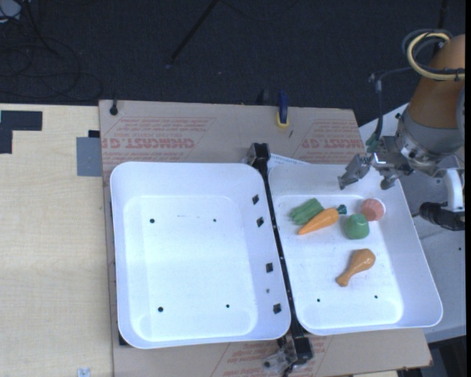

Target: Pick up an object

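The right bin point(424, 305) holds several toy foods: an orange carrot point(318, 221), a green leafy piece point(305, 210), a green round piece point(356, 226), a pink round piece point(372, 208) and a tan drumstick point(355, 265). My gripper point(369, 171) hangs over the far right edge of this bin, above and apart from the toys. Its two grey fingers point(350, 174) spread apart and hold nothing.
The left bin point(122, 250) lies beside the right one, with a black clip strip point(268, 242) between them. Both rest on a cardboard sheet point(188, 136). A blue and yellow clamp point(282, 110) stands at the cardboard's far edge.
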Available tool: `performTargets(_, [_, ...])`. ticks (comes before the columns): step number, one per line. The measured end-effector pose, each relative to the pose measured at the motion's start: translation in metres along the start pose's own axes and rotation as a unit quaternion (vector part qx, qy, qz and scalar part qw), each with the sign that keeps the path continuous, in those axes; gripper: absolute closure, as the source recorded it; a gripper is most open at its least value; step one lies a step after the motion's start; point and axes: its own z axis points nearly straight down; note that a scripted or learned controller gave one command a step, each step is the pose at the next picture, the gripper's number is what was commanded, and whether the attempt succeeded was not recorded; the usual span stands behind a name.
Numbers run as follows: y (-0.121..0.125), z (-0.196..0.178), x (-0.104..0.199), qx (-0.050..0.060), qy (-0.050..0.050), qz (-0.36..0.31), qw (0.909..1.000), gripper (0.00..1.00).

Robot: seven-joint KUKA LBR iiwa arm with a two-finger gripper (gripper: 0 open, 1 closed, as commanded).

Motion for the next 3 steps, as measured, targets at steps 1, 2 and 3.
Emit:
performTargets(1, [0.013,0.089,0.070,0.012,0.006,-0.002,0.9999,0.00])
performTargets(2, [-0.023,0.111,0.073,-0.003,-0.001,0.001,1.0000,0.00])
performTargets(3, [-0.026,0.103,0.073,0.001,0.000,0.003,1.0000,1.00])
